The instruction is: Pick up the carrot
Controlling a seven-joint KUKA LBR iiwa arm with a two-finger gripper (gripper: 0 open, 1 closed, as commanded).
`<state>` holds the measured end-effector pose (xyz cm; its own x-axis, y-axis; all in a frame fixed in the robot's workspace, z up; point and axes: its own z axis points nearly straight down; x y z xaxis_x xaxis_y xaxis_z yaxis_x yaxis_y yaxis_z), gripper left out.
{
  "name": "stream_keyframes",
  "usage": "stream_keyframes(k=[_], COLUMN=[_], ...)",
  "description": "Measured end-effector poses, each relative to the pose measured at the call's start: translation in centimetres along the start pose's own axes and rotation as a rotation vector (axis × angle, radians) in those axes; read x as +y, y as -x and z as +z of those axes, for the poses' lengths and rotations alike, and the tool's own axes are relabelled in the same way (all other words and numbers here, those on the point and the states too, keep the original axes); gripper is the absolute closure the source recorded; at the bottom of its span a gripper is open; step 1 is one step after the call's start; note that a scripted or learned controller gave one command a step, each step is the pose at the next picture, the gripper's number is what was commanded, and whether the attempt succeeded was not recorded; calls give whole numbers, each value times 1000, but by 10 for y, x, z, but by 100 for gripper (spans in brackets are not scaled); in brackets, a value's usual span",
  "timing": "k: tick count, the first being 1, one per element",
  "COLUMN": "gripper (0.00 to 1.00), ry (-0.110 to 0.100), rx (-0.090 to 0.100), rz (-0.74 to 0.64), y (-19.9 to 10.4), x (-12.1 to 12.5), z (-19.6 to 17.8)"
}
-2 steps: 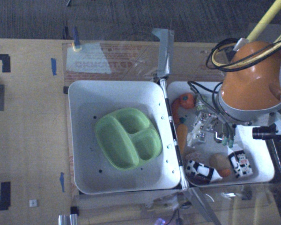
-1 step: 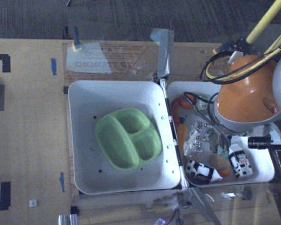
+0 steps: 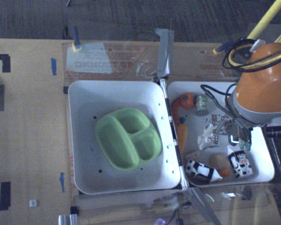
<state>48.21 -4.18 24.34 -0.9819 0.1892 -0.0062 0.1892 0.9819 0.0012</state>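
Observation:
The carrot (image 3: pixel 181 136) is a slim orange piece lying lengthwise against the left wall of the right bin (image 3: pixel 267 172). My gripper (image 3: pixel 219 127) hangs low over the middle of that bin, to the right of the carrot and apart from it. It sits above a crumpled whitish item (image 3: pixel 205 138). Above the gripper, the arm's orange band (image 3: pixel 262 83) covers the bin's right rear part.
The right bin also holds a round orange-red vegetable (image 3: pixel 186 101), a small can (image 3: pixel 202 105), a brown lump (image 3: pixel 219 162) and two black-and-white cartons (image 3: pixel 199 171) (image 3: pixel 240 163). In the left bin (image 3: pixel 84 102) lies a green divided plate (image 3: pixel 127 138). Cables trail near the arm.

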Motion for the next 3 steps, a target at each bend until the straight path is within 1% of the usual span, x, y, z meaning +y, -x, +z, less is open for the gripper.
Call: stream_keyframes(k=[1, 2, 3], gripper=[100, 100, 100], ry=[0, 3, 2], rx=[4, -1, 3], rz=[35, -494, -676], y=[-15, -23, -6], x=[68, 113, 75], z=[59, 12, 38])
